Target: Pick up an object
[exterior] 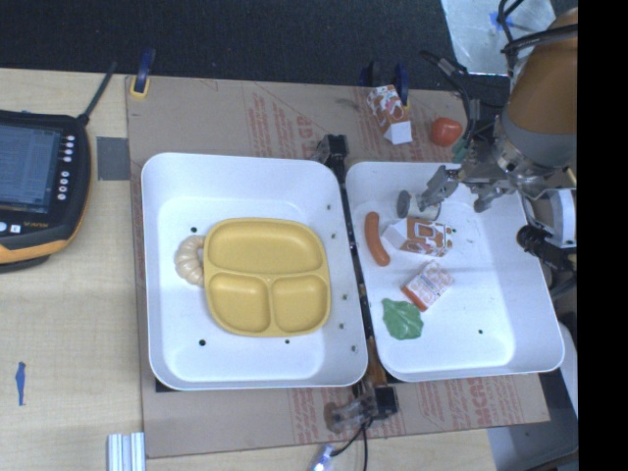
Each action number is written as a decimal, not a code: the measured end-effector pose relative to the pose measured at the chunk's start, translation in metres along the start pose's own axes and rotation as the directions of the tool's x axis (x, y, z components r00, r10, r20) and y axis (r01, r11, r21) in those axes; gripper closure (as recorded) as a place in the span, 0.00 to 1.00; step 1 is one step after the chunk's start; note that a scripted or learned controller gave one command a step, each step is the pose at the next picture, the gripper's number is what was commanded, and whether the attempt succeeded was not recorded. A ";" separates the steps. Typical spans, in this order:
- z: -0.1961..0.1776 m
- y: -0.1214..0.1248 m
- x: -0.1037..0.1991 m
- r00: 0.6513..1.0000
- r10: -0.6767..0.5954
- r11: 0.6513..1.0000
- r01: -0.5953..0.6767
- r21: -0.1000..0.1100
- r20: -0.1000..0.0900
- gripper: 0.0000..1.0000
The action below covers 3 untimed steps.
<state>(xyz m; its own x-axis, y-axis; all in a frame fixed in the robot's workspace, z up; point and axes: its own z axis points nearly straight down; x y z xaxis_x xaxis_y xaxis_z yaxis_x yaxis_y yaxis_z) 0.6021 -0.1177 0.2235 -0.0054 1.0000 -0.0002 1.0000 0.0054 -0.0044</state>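
Observation:
In the right bin (510,337) lie an orange-red sausage (377,238), a white and orange carton (426,235), a red and white packet (429,285), a green leafy piece (402,319) and a small grey object (403,203). My gripper (461,193) hangs over the bin's far part, just above and right of the carton. Its fingers are spread open, and nothing is between them. The left fingertip (435,188) is close to the grey object.
The left bin (167,332) holds a yellow divided plate (266,275) with a beige pastry (188,259) at its left side. Beyond the right bin, a small carton (389,108) and a red tomato (446,130) sit on the cardboard. A control pendant (37,186) lies at far left.

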 end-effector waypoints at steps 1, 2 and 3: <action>0.113 0.004 0.008 1.000 -0.001 1.000 0.001 -0.017 0.006 0.00; 0.132 0.045 0.017 1.000 0.008 1.000 -0.008 0.018 0.001 0.00; 0.131 0.031 -0.024 1.000 0.002 1.000 -0.002 0.000 0.000 0.00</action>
<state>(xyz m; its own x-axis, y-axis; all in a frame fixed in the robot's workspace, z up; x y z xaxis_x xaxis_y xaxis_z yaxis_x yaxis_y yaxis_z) 0.6329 -0.1420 0.0919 -0.0034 1.0000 -0.0002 1.0000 0.0034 -0.0045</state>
